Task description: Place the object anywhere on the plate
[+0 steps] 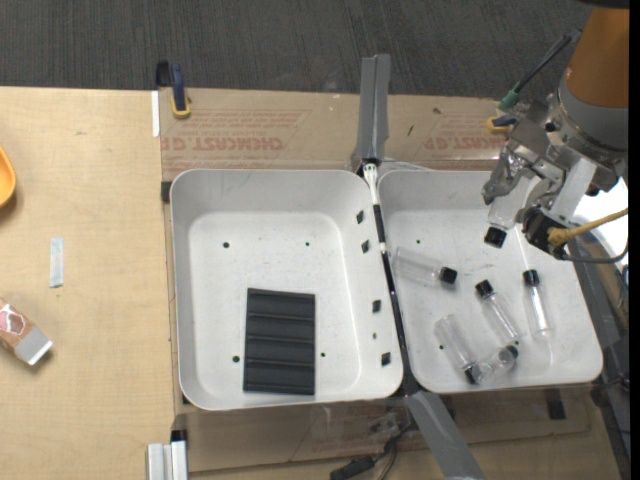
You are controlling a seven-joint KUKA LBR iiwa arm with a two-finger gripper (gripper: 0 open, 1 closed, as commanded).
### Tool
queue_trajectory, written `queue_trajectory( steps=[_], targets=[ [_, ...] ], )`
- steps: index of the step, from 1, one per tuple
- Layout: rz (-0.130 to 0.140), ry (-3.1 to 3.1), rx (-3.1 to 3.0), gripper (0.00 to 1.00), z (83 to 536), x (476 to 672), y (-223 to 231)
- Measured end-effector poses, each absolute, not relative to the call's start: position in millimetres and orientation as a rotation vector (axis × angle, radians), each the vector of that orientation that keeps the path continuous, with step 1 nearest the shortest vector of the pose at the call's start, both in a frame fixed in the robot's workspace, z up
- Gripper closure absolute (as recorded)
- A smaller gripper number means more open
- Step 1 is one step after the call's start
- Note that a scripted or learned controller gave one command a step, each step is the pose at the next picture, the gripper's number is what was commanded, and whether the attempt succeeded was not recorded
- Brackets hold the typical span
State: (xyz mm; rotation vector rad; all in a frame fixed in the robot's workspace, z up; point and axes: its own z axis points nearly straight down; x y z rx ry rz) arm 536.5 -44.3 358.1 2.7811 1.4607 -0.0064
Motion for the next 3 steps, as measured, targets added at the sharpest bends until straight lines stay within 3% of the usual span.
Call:
queue_trajectory(
  steps=[1,2,3],
  targets=[
    [-0.009,1.558,2.729,1.0,359.0,491.7,44.3],
    [-0.009,1.62,2.692,1.0,321.8,478.0,111.5],
    [-0.011,1.852,2.538,1.0,269.1,477.3,184.2]
  ],
)
